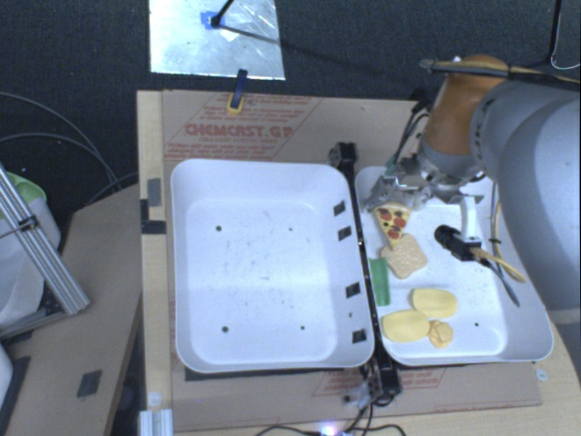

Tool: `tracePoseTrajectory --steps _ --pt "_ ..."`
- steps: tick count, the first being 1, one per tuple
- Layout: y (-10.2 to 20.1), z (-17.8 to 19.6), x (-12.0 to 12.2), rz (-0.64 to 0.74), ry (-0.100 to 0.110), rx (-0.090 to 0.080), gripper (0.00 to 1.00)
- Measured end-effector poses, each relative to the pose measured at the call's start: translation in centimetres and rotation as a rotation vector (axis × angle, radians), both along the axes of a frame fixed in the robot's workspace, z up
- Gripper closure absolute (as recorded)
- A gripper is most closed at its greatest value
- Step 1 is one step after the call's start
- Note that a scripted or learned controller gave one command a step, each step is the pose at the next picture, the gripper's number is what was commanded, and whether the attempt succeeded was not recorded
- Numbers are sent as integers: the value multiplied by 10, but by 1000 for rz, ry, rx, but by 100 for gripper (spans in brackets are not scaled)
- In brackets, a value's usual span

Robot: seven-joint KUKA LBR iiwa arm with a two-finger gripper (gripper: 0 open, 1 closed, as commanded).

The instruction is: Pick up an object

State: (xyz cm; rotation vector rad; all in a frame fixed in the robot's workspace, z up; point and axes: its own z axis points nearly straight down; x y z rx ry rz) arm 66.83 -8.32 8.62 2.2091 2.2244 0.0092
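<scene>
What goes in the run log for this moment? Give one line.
arm: over right bin | gripper: above pizza slice | grasp: none seen | nearby: cracker, green stick

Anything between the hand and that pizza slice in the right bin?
Nothing visible. The hand hangs at the far end of the right bin, just above the pizza slice. The cracker lies on the slice's near side, out of the way.

Smooth white plastic bins point(263, 271); matt brown cardboard point(245, 127) beneath.
</scene>
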Motion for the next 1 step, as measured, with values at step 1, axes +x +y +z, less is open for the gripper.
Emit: tracePoseTrajectory --steps 1 --pt "63 61 -59 -4 8 6 0"
